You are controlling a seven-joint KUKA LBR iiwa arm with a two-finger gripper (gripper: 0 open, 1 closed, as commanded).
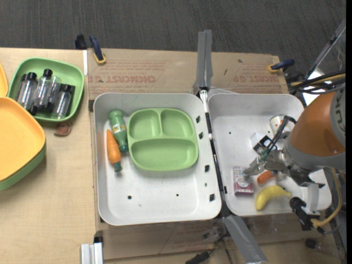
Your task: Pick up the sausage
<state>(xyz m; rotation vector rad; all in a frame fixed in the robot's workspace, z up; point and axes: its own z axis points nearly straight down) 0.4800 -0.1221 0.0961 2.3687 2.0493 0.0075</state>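
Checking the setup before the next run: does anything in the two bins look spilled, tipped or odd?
Nothing spilled or damaged. In the left bin, the green bottle and carrot lie flat beside the divided green plate. In the right bin, the banana and pink packet also lie flat.

- Two white bins (154,213) are counted.
- One green divided plate (163,138).
- One carrot (113,148).
- One green bottle (117,128).
- One banana (269,195).
- One small pink packet (242,181).
- Four vials (45,94) are seen in one green tray (72,77).
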